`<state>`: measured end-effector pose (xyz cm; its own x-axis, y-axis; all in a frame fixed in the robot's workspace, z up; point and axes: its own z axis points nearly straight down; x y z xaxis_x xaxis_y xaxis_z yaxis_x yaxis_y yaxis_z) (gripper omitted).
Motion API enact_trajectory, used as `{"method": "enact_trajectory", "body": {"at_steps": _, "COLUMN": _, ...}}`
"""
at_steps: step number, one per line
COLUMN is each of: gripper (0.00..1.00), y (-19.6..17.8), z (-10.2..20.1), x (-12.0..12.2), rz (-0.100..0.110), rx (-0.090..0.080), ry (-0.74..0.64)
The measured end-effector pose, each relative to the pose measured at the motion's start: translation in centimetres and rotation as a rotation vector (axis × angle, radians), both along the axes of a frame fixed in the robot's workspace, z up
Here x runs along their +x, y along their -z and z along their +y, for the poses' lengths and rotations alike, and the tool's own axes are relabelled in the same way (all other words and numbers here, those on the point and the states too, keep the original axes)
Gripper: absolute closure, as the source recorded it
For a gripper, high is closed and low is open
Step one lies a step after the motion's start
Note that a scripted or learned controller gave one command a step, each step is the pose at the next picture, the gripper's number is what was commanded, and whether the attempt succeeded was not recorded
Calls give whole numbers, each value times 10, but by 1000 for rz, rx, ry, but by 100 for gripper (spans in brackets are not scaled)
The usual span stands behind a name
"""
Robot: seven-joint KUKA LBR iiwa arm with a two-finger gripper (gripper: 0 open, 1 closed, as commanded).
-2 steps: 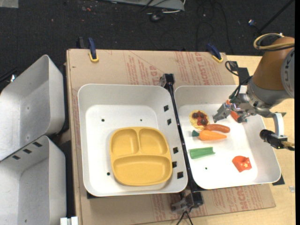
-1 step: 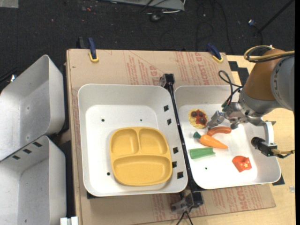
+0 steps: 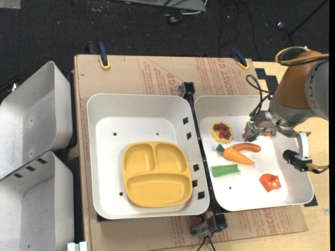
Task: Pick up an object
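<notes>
A red sausage (image 3: 247,147) is seen lying in the right bin (image 3: 293,195), near its middle, with an orange carrot (image 3: 238,156) just beside it on the near side, the two appearing to touch along their length. A small round pizza-like piece (image 3: 221,132) with dark red topping is found up and to the left of them, close to the bin's left wall. A green piece (image 3: 225,170) (a pepper or bean, hard to tell) is laid below the carrot, and a red piece (image 3: 270,182), possibly a strawberry or pepper, is set apart toward the near right corner.

The gripper (image 3: 253,132) is positioned just above the sausage's right end, low over the bin floor; whether its fingers are spread or pressed together cannot be told from this angle, and nothing is seen pinched between them. The grey arm (image 3: 296,95) with its orange band is reached in from the right, cables looped around it.

In the left bin (image 3: 104,114) a yellow divided plate (image 3: 156,173) is rested, three compartments in all, toward the near side. Both bins are carried side by side on a brown worktop (image 3: 157,72), with two further white bins (image 3: 31,156) stacked off to the far left.
</notes>
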<state>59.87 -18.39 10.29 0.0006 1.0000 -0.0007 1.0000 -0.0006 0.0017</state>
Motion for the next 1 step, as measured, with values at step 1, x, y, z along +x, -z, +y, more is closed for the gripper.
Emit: {"method": "enact_trajectory", "body": {"at_steps": 1, "gripper": 100, "y": -44, "z": -2, "x": -3, "rz": -3, "rx": -1, "ry": 1}}
